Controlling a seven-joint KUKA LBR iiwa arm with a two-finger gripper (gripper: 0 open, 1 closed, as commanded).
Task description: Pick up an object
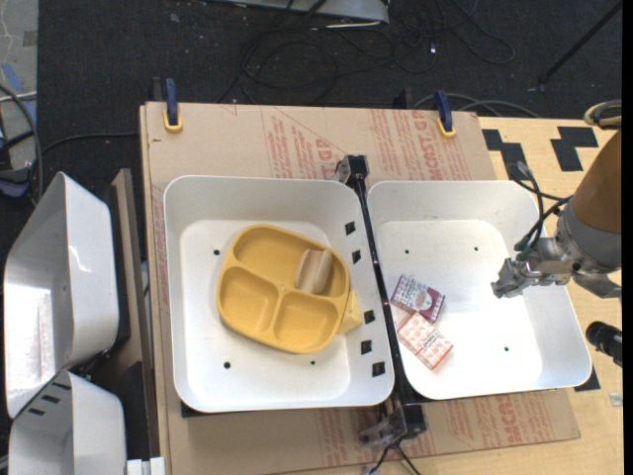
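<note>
Two small flat packets lie in the right bin (465, 364) near its left wall: a purple and white one (417, 296) and, just below it, a pink and white one (426, 340). My gripper (511, 281) hangs over the right part of that bin, about a hand's width to the right of the packets and apart from them. In the left bin (193, 295) sits a yellow divided tray (282, 289) with a tan cylinder (316, 268) lying in its upper right compartment.
A black divider (374, 285) with clips runs between the two bins. A white container (54, 275) stands off the bench to the left. Cables lie on the dark floor beyond the bench. The arm comes in from the right edge.
</note>
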